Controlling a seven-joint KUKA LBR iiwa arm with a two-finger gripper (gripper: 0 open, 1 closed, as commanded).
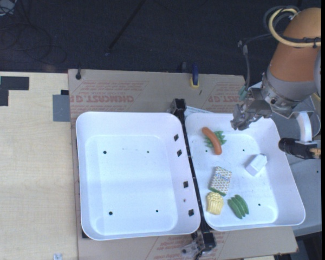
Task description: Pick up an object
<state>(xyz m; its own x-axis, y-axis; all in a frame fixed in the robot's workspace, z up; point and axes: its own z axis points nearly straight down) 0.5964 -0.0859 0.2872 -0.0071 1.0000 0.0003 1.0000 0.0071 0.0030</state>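
Overhead, a slanted look down on a bench with two shallow white bins set side by side on a brown board. The left bin [130, 172] shows only its bare white floor with a few small dark holes. The right bin [281, 199] holds five small things. A toy carrot [212, 140], orange with green leaves, lies near the bin's far left part, slanted. A small white block [256, 164] rests toward the right side, well apart from the carrot. Near the middle lies a checkered packet [221, 180], pale with a fine pattern. Just below it, touching or nearly touching, sits a yellow corn piece [215, 202]. Beside the corn, to its right, lies a green pea pod [238, 206], slanted.

The arm [295, 53], grey with a broad orange band, reaches in from the upper right. Its gripper [242, 119] hangs over the far edge of the right bin, up and to the right of the carrot, apart from every object. Nothing shows between its tips; whether they are spread or pressed together cannot be told from this angle. A strip of dark clips [185, 167] runs between the two bins. Pale wooden tabletop [27, 172] lies to the left.
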